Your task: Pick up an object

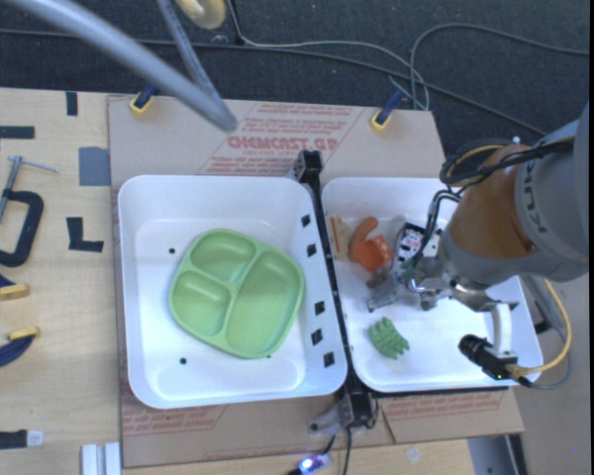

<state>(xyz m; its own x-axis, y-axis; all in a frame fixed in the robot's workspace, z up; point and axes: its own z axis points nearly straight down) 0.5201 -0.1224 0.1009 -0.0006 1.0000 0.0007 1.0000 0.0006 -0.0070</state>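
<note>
The right bin (445, 366) holds an orange toy (369, 250), a small green leafy toy (388, 337), a small black-and-white item (410, 240) and a thin tan stick (337, 237). My gripper (404, 290) hangs low over the middle of this bin. It is just below the orange toy, above the green toy, and close to the black-and-white item. The wrist and orange band hide the bin's right part. Nothing shows clearly as held. A green divided plate (238, 293) lies in the left bin (139, 265).
A black strip with clips (322, 265) runs between the two bins. Dark clamps (15, 226) lie on the bench at far left. Cables (475, 166) loop behind the arm. A grey pole (129, 52) crosses the upper left.
</note>
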